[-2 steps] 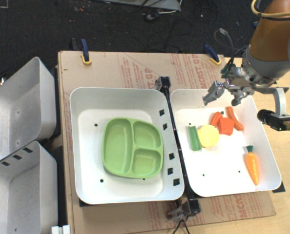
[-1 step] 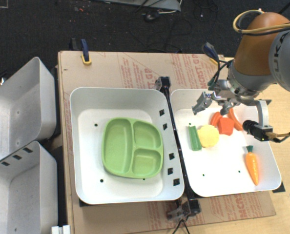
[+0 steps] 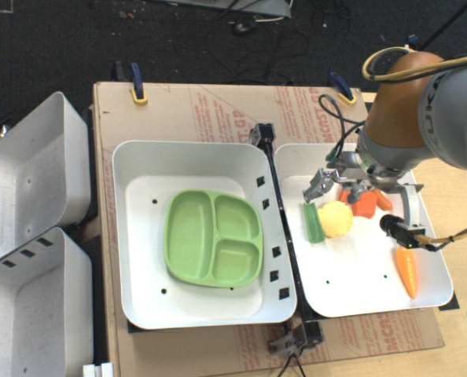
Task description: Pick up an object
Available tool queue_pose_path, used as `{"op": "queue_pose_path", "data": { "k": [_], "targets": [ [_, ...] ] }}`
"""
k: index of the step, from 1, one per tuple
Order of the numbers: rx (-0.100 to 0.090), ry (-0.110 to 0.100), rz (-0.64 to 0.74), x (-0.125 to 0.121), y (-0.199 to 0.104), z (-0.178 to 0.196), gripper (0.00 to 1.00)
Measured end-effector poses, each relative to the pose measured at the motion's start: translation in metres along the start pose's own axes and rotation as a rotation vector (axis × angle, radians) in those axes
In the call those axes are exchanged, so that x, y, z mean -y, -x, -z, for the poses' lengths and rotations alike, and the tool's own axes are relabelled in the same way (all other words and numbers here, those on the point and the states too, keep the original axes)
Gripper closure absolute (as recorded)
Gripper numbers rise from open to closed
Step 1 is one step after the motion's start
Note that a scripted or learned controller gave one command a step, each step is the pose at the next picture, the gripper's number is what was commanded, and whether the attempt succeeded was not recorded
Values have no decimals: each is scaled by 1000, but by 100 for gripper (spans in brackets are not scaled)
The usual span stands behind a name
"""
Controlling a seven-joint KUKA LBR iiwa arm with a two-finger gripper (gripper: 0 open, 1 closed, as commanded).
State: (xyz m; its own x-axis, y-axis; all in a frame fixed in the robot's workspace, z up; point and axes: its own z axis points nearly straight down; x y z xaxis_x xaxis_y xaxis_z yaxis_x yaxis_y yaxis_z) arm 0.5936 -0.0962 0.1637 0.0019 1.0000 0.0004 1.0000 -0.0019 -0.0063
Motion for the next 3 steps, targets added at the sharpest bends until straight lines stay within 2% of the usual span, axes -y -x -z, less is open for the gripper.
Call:
{"op": "queue_pose_path", "data": {
  "k": [1,2,3],
  "targets": [
    [1,2,0,-8,6,-53,0],
    [1,7,0,-9,6,-39,100],
    [1,10,0,-3,13,10,100]
  ]
}}
